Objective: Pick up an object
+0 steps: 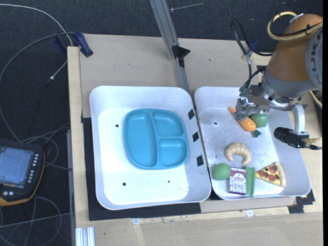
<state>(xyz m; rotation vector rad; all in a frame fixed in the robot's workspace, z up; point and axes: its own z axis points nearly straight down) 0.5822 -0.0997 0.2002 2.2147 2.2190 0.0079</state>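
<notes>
Toy carrot (247,122), orange with a green leafy end (260,120), lies in the right bin (215,104) near its far right part, directly under the pincer (245,108). Pincer sits low over the carrot's far end, seemingly touching it; cannot tell how far the fingers are spread or whether they have hold of it, since the metal head blocks the tips. Arm (292,60) comes in from the right, orange band above the wrist.

Rest of right bin: croissant (239,151) near the middle, toward the camera from the carrot. Green round ball (221,171) at the near left, just beside a small pink-and-white box (237,181) with a green strip along its right side. Pizza slice (271,174) at the near right, close to the box.

Left bin (102,152) holds a blue divided plate (155,138), three compartments, lying flat about centre.

Both bins sit side by side on the wooden worktop (123,50). Slanted metal pole (165,19) runs down between them from the top. Handheld controller (18,170) off the worktop at far left, cables around it.
</notes>
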